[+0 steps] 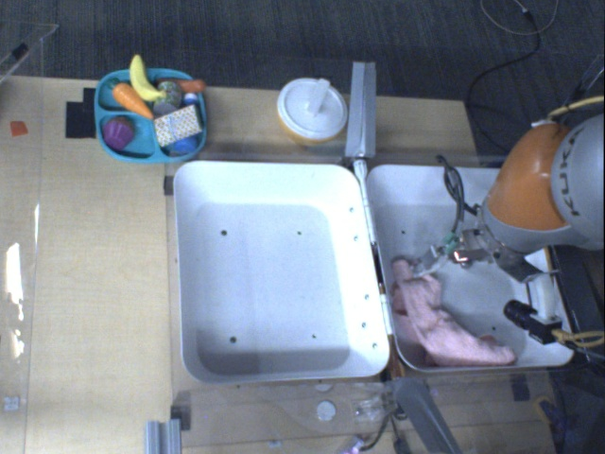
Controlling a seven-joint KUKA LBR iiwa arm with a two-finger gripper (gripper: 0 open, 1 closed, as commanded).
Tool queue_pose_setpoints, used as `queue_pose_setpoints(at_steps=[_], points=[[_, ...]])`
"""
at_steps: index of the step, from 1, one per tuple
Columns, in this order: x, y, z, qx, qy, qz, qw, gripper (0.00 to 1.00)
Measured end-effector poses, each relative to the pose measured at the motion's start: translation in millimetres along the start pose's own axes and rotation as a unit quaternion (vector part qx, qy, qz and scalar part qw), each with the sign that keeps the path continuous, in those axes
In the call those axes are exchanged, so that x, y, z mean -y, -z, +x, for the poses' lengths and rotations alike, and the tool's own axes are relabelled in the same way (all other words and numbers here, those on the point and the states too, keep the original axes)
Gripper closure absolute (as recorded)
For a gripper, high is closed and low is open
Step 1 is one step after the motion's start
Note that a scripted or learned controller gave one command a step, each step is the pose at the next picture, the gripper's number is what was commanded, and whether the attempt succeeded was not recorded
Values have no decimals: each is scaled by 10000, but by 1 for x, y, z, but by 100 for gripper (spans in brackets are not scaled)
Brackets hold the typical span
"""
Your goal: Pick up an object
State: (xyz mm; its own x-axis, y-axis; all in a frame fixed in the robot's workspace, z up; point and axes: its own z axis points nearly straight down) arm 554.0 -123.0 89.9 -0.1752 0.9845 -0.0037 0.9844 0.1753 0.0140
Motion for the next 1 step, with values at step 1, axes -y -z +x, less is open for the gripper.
queue_pose_setpoints(at_steps=[1], points=[[64, 1, -18, 18, 1102, -24, 9939, 0]])
